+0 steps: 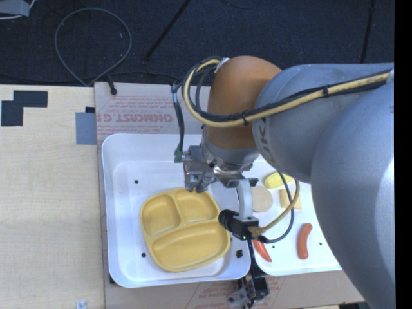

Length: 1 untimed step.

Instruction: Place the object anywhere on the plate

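Yellow divided plate [187, 242] lies directly beneath the gripper [197, 180], whose hold cannot be told; placing seems in hand, calling next for lowering and release.

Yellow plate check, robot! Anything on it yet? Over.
Gripper over far edge of yellow plate. Nothing on its visible compartments. Sausage and carrot lie in right bin. Nothing seen in the way.

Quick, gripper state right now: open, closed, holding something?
Gripper: cannot be told from this view; it is above the yellow plate, at its far edge.
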Tool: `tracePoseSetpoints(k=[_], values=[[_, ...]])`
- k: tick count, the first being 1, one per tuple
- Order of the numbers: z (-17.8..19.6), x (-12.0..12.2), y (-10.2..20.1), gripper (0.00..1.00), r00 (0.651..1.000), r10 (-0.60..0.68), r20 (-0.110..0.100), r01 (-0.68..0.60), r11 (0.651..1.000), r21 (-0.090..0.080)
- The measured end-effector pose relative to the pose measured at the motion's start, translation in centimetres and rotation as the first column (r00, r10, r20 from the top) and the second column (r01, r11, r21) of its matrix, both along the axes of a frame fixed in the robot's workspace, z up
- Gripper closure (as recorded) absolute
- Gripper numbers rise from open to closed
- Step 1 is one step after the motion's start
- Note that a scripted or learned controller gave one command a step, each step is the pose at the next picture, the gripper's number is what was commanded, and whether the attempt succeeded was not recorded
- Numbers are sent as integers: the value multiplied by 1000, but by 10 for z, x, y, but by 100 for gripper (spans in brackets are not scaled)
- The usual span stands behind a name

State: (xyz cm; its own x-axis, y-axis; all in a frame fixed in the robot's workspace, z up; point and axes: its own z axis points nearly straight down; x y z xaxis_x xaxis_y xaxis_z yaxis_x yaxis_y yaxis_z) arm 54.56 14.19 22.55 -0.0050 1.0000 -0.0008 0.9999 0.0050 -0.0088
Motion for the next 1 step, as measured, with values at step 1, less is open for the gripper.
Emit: tracePoseSetpoints(k=[1], values=[[0,0,-2,0,1000,-1,-1,1,1000,-2]])
